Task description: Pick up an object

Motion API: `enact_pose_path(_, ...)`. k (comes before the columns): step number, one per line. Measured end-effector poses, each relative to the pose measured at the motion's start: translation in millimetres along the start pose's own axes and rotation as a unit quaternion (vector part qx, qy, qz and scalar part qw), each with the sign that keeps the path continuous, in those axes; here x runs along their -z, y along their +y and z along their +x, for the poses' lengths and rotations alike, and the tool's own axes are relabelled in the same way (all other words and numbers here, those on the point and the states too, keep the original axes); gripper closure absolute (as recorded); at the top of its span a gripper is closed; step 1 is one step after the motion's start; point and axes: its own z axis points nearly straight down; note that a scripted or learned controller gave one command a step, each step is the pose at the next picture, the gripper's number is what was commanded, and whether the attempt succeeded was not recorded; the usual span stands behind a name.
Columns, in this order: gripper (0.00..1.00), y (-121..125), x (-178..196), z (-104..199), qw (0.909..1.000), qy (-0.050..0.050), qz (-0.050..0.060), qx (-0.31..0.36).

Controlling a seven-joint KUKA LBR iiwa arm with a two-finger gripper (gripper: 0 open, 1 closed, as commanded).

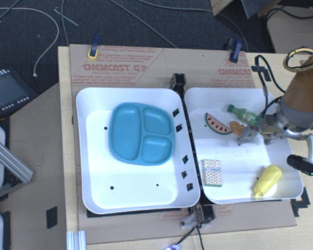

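- Claw hung low over the right bin, my arm reaching in from the right, its tip close above the small orange-brown piece. Whether it was released or clenched I could not tell; nothing showed plainly between its tips, so I claim no hold.
- Orange-brown piece lay just right of the melon slice, the two touching or nearly so. I judged it the thing I was going for, since my tip sat nearest it.
- Green bottle lay on its side just behind the melon slice, to the right, near my wrist. That crowding made the grasp awkward, I reckoned: a closing claw could nudge a neighbour rather than catch one piece.
- Yellow bottle lay tilted, well apart from the melon slice, toward the bin's near right corner. With free space round it, it looked the easier pick.
- Card box lay flat, in front of the melon slice and near the bin's left wall. Flat and low, it would give little to pinch, in my judgement.
- Blue plate sat in the left bin, well left of the melon slice, across the divide. Wide and shallow, it was no fit for my claw.
- Task stood undone as I read it: no thing was seen lifted off the bin floor.
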Motion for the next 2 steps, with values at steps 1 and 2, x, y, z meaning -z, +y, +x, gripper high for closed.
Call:
enact_pose_path(1, 1.00, 1.6, 14.0, -0.1, 1.0000, -0.001, -0.003, 0.000)
enact_pose_path(2, 1.00, 5.2, 59.1, -5.2, 1.0000, -0.002, -0.005, 0.000)
